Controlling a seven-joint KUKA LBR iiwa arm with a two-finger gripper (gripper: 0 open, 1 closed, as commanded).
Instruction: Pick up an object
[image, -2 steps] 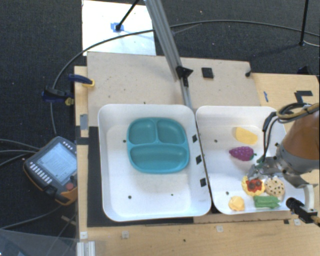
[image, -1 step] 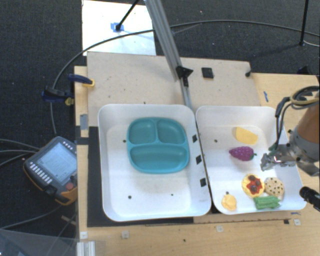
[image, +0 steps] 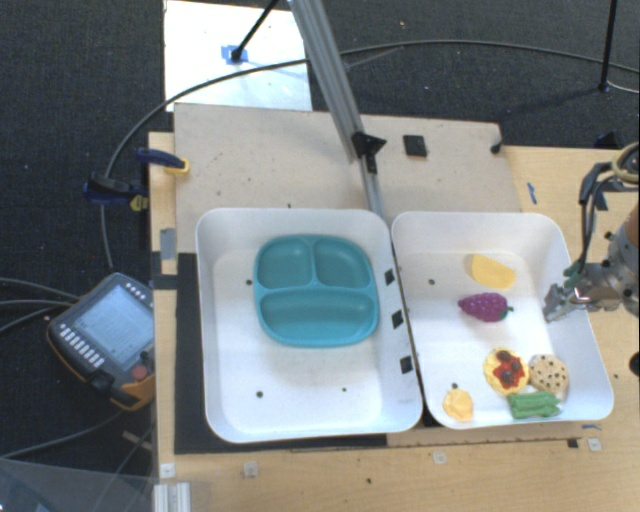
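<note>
Hand (image: 562, 300) at right bin rim, purple grapes (image: 484, 307) just left

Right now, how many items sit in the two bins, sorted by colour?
Teal: 1, the divided plate in the left bin
Yellow: 2, the wedge and the small piece
Purple: 1, the grapes
Yellow with red: 1, the pizza
Tan: 1, the cookie
Green: 1, the pod
Total: 7
</note>
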